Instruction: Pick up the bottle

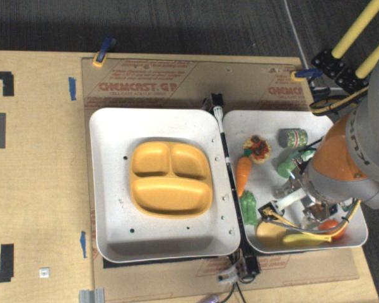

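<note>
Two white bins sit side by side on your bench: the left bin (107, 169) carries a yellow divided tray (171, 177), and the right bin (239, 126) holds all the clutter, so your risks are all on that side. Your arm (344, 160) reaches in from the right and hangs low over the right bin, its bulk covering much of the near right corner. The gripper (303, 206) sits down among the items there, and you cannot tell from this view how wide it stands or whether it has hold of anything. The bottle (289, 165), green and lying on its side, rests just up and left of the gripper, close beside the wrist and partly tucked under it. A green can (292, 137) lies just beyond it, so a grasp that drifts farther away could land on the can instead. Nearer you, a yellow banana (284, 233) and a red piece (333, 225) crowd the gripper, and a descent here would likely catch those, not the bottle. The carrot (243, 174), the green pepper (248, 207) and a small red and yellow toy (258, 148) lie along the left wall, well clear.
</note>
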Robot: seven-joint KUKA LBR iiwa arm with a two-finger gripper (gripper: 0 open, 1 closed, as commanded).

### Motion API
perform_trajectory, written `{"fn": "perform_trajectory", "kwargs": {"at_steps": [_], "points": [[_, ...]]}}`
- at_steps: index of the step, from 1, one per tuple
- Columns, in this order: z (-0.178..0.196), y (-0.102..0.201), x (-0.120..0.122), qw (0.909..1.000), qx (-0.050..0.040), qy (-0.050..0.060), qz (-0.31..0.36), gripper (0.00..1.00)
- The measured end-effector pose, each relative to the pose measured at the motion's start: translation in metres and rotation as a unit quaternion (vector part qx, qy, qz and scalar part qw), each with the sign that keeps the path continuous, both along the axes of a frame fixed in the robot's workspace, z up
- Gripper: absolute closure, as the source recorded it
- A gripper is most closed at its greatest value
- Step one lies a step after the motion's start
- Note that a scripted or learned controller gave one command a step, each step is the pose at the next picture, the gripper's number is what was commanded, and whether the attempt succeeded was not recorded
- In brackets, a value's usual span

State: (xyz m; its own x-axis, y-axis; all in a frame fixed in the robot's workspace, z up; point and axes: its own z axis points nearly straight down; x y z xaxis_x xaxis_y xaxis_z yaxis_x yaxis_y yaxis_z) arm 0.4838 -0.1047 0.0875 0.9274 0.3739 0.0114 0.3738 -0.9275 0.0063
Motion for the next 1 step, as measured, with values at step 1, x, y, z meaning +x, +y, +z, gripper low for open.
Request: {"fn": "perform_trajectory", "kwargs": {"at_steps": [1], "points": [[0.0, 0.0, 0.0, 1.0, 0.0, 0.0, 0.0, 0.0]]}}
